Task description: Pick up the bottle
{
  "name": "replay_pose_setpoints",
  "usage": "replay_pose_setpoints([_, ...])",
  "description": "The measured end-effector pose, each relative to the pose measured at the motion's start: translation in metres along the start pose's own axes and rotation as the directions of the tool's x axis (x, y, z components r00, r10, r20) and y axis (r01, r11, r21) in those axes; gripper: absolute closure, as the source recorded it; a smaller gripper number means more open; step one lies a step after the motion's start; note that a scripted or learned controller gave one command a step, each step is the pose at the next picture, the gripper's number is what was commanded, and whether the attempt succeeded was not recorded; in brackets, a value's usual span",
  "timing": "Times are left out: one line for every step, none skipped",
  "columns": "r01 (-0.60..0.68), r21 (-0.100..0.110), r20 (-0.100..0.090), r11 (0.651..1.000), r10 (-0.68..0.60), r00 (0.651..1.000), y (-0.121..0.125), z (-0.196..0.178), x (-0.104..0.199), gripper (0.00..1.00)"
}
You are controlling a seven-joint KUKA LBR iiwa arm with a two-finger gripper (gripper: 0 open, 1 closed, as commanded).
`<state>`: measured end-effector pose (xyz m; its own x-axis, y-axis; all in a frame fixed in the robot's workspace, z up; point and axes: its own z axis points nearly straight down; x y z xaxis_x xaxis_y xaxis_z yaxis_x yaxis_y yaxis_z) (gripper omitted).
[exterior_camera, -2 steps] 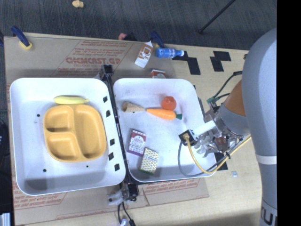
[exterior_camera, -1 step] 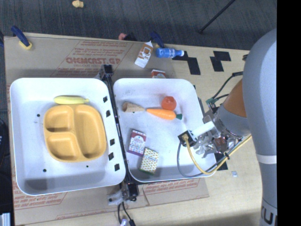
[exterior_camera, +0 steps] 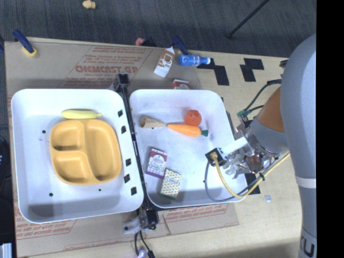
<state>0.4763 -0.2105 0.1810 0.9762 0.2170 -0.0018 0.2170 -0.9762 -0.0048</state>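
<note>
The bottle point(exterior_camera: 193, 61), a small blue one lying on its side, rests on the surface beyond the far edge of the right bin point(exterior_camera: 215, 104), outside both bins and next to a small carton point(exterior_camera: 164, 63). It looks untouched, so I judge the task barely begun: reaching, closing and lifting all remain. The gripper point(exterior_camera: 236, 165) hangs over the right bin's near right corner, well apart from the bottle (whether the jaws stand apart or together I cannot tell amid the cables). In the right bin: one tomato point(exterior_camera: 193, 117), one carrot point(exterior_camera: 185, 129), one wedge-shaped piece point(exterior_camera: 152, 123), two small boxes point(exterior_camera: 157, 163). The left bin point(exterior_camera: 27, 144) holds one yellow divided tray point(exterior_camera: 86, 150) and one banana point(exterior_camera: 81, 114).
</note>
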Motion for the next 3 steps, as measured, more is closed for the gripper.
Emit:
replay_pose_setpoints([0.174,0.007,0.003,0.985,-0.174,0.985,-0.001,0.0,0.0,1.0])
replay_pose_setpoints([0.073,0.005,0.004,0.997,-0.073,0.997,-0.001,0.029,-0.001,1.0])
replay_pose_setpoints([0.08,0.01,0.005,0.997,-0.08,0.997,-0.001,0.02,0.0,1.0])
